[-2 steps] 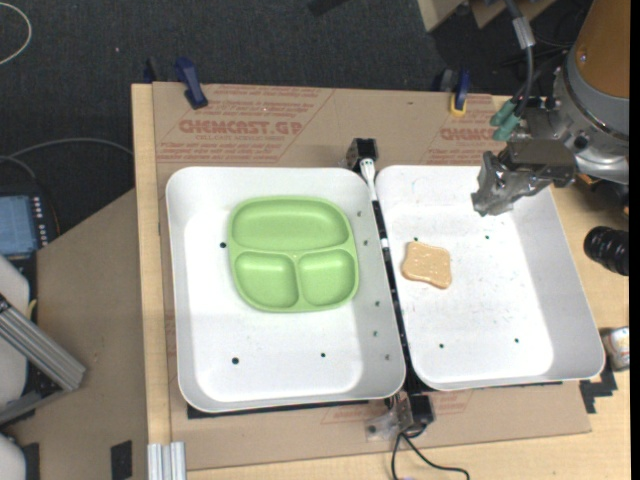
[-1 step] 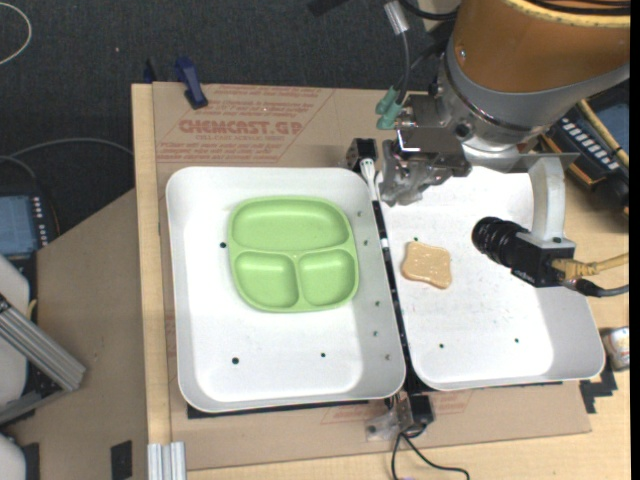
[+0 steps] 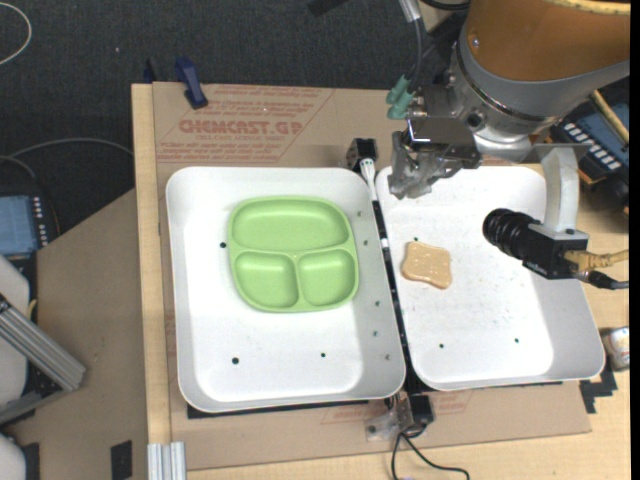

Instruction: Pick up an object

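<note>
Gripper [image 3: 408,180]: dull metal fingers, hanging over the far-left corner of the right bin [image 3: 500,353], close to the divider w/ the left bin [image 3: 200,298]. Can't tell how far apart the fingers are; nothing visible between them. Toast slice [image 3: 427,265], tan, rough-looking, rounded-square shape, lies flat on right bin floor nearer the camera than the gripper, apart from it. Left bin: pale green plastic plate [image 3: 293,253], smooth, 3 compartments, rounded corners. Both bins glossy white, shallow, on a cardboard sheet [image 3: 245,118].

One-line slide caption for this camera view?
Grey KUKA arm's gripper hovers at the right white bin's far-left corner, beyond a tan bread slice; green sectioned plate sits in the left bin.
</note>
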